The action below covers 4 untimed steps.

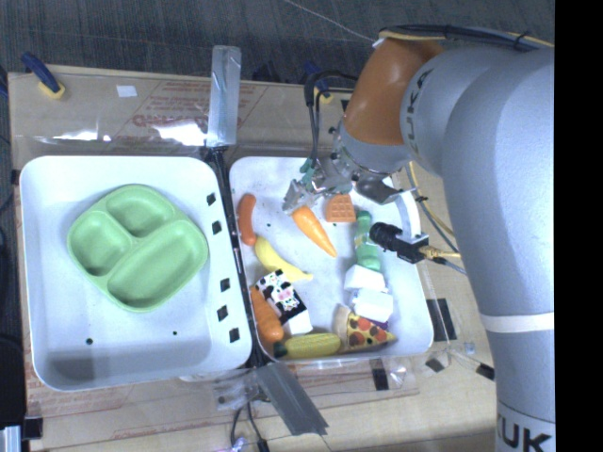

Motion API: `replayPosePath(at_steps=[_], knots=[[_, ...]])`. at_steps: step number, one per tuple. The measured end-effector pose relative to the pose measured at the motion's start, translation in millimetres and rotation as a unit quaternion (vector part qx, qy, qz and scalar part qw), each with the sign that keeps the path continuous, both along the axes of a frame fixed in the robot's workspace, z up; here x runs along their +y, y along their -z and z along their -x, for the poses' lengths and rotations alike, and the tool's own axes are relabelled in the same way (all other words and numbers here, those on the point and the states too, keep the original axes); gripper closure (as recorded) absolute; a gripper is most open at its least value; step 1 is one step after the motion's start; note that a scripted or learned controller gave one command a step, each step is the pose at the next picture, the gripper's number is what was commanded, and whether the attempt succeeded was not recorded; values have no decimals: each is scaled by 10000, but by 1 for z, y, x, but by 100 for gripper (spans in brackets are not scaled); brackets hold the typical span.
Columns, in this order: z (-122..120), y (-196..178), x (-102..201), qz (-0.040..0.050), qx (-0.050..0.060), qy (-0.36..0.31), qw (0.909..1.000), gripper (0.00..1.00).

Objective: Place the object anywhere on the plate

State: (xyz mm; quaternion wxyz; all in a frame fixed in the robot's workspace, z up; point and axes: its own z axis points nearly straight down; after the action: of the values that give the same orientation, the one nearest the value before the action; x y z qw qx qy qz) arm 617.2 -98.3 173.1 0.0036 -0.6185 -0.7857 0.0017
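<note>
The grey arm with its orange band (388, 92) is reaching in from the right and hanging over the far part of the right bin (415, 295). Its gripper (316, 185) is sitting low above the bin floor, just at the thick end of a toy carrot (314, 230), which is lying on the floor with its tip pointing toward the near right. Whether the fingers are spread or closed cannot be told from this slant, and nothing is showing between them.

An orange waffle-like cracker (340, 208) is lying just right of the carrot's thick end. A hot dog (247, 217) is lying along the bin's left wall, with a banana (276, 258) just near of it. A cow-patterned carton (284, 299) is sitting beside another orange sausage-like piece (266, 316). A yellow-green pickle-like piece (309, 345) and a pizza slice (366, 330) are lying by the near wall, with white blocks (369, 293) and a green bottle (364, 245) along the right side.

The green divided plate (138, 244) is resting in the left bin (57, 347), well apart from the carrot.
</note>
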Motion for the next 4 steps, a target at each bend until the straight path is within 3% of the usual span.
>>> replayPosePath(at_steps=[1,2,3,4], knots=[[-40,-19,66,15,-30,1823,9832,100],[9,-17,156,20,0,2779,9606,100],[27,25,226,10,-7,-384,9993,100],[69,-36,235,11,-35,560,9984,100]])
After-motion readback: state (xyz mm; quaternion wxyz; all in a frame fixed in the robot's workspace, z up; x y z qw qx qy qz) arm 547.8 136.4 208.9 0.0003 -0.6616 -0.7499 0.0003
